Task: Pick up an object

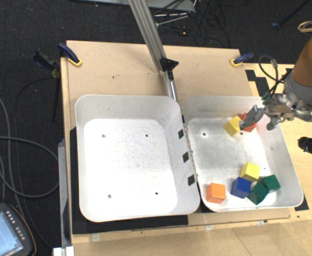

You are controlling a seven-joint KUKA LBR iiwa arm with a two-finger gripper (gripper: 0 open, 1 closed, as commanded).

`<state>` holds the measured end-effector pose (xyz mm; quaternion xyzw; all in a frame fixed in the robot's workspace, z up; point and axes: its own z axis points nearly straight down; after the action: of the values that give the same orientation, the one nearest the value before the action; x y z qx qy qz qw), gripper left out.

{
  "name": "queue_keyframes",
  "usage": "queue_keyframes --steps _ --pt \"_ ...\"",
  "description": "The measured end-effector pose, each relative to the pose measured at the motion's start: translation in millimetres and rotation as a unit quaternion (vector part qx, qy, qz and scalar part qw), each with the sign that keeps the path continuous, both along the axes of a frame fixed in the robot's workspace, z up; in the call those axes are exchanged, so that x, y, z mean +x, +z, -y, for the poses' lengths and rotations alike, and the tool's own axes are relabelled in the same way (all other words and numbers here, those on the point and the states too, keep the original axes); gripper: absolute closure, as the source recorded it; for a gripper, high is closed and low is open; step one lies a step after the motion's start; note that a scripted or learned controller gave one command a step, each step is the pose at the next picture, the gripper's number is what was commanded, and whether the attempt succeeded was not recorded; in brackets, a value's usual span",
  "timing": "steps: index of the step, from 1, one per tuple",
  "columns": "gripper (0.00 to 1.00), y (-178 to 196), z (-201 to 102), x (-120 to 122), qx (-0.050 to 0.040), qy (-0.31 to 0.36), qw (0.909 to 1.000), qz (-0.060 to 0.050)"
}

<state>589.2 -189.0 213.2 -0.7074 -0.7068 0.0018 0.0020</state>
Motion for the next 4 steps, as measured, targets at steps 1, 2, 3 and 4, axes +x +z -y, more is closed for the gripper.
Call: queue_keyframes --steps 1,2,3,4 --pt "0.0 -46.2 6.2 1.9 -0.0001 0.0 1.0 0.0" --pt "0.0 -105.3 2.0 -7.7 0.0005 0.0 1.0 0.0" --pt "1.0 -90.8 3.0 -5.4 -0.0006 0.0 1.0 0.004" --pt "1.0 -38.7 12.7 0.9 -0.0018 0.0 1.0 0.006"
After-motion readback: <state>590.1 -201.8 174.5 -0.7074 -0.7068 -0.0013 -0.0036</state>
